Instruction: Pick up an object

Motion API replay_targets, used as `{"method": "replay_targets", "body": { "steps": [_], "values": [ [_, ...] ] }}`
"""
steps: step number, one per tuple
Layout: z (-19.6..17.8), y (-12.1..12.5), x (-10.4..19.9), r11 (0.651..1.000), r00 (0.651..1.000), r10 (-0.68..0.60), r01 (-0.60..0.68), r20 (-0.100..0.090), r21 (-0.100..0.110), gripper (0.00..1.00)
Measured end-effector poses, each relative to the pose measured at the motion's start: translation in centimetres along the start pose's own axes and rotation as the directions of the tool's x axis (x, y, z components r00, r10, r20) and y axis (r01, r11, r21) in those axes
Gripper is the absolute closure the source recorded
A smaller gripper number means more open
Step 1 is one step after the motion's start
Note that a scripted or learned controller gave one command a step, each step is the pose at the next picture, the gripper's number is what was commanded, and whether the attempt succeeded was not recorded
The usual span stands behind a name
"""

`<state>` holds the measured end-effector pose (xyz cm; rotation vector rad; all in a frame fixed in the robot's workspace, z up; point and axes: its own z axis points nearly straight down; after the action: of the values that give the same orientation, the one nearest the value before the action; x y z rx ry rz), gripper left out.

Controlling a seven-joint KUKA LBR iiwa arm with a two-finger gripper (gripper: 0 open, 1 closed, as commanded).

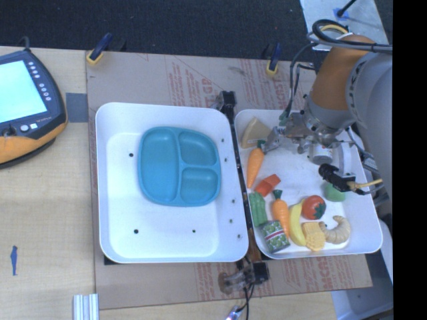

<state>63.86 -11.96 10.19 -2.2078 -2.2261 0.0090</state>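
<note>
Two shallow white plastic bins side by side on pale wooden bench (47, 205). Left bin (117, 239): one turquoise three-compartment plastic plate (179, 165), flat, near centre.

Right bin (363, 235): assorted toy food. Long orange plastic carrot (253, 167) near bin's left wall, long axis nearly up-down in view, slightly tilted, narrow tip toward lower left, blunt end toward upper right. Pale beige wedge (251, 132) just above it in upper-left corner. Small red block (267, 185) just right of carrot's lower end. Dark green cucumber-like piece (257, 209) along left wall, long axis up-down. Second, shorter orange carrot (281, 210) with green top pointing up, tip down. Small green-and-red printed can (273, 235) at lower left. Yellow banana (296, 224) beside it, yellow corn piece (313, 237) touching, red tomato (313, 207) with green stem above, cream curved shrimp-like piece (339, 231) at lower right. Small green rounded item (335, 193) near right wall.

Grey arm with orange band (337, 79) reaching in from right, over upper part of right bin. Pincer (274, 139) low over upper-left area, near pale wedge and blunt end of long carrot; contact not determinable. Opening of pincer: cannot tell; nothing seen held.

Orange-and-grey handheld pendant with screen (23, 109) on bench at far left. Blue-and-yellow clamps (99, 49) at cardboard's upper edge.
</note>
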Motion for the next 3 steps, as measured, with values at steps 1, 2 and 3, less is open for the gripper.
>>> {"method": "replay_targets", "body": {
  "steps": [1,2,3],
  "values": [
    [0.7,1.3,0.5,1.0,1.0,0.006,-0.006,0.008,0.018,0.0],
    [1.0,1.7,-2.3,1.0,1.0,0.007,-0.007,-0.001,-0.004,0.0],
    [1.0,1.8,2.1,1.0,1.0,0.003,-0.003,0.0,-0.003,0.0]
  ]
}}
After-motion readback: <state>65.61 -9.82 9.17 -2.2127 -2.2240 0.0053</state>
